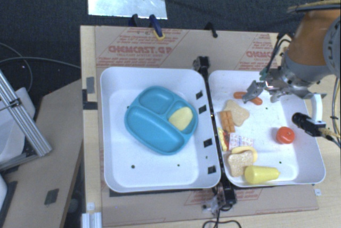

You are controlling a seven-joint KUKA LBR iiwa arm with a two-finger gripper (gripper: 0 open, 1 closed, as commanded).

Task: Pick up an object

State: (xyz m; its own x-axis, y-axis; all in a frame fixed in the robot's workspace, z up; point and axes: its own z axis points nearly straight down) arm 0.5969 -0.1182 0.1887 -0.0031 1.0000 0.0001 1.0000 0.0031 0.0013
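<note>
Over the right-hand shallow white plastic bin (306,171), in the camera view, the grey arm with its orange band is reaching in from the right, and its two-finger gripper (258,89) is hanging low above the bin's far left part, just over a small orange carrot-shaped toy (249,97). The fingers are standing narrowly apart with nothing between them, so no object is being held and the pick is, in my judgement, not yet made; closing on something and lifting it are both left to do. The likeliest target is lying right below the fingertips, while other candidates are sitting in the same bin: a pale slice of toy bread (237,113), a round red-orange tomato-like ball (285,135) near the right wall, and a yellow pear-shaped plastic piece (260,173) near the front rim. The left-hand white bin (120,168) is carrying a blue sectioned plastic tray (152,123) with a pale yellow lump (181,117) in one compartment. Both bins are resting side by side on a brown printed cardboard sheet (138,46) atop a light wooden bench (58,115), with dark carpet behind.
</note>
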